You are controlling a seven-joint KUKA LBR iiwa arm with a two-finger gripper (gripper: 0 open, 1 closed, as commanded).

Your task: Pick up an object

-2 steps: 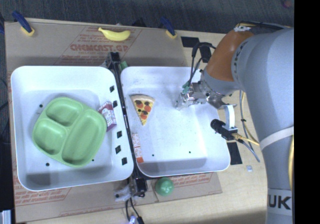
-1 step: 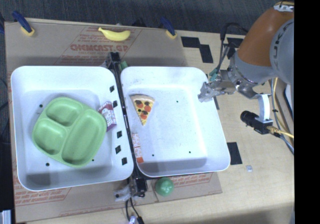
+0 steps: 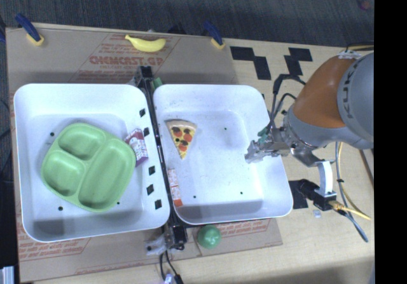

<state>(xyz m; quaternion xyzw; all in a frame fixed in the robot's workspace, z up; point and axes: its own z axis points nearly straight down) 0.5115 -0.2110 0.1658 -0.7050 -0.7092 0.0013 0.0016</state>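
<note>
end effector (image 3: 254, 151) low over the right bin's (image 3: 219, 93) right side, its state unclear, pizza slice (image 3: 181, 136) well apart, green divided plate (image 3: 88, 164) in left bin (image 3: 38, 95)

Hidden, cropped and unclear parts

The arm (image 3: 337, 101) is cut off at the right, so just its orange band and wrist show. The gripper (image 3: 259, 151) is a small grey blur over the right bin (image 3: 216, 209); its fingers cannot be made out. A small packet (image 3: 137, 145) lies partly under the green tray (image 3: 86, 165), its print too small to read. At the bottom edge, the cables (image 3: 166, 270) run out of frame.
</note>
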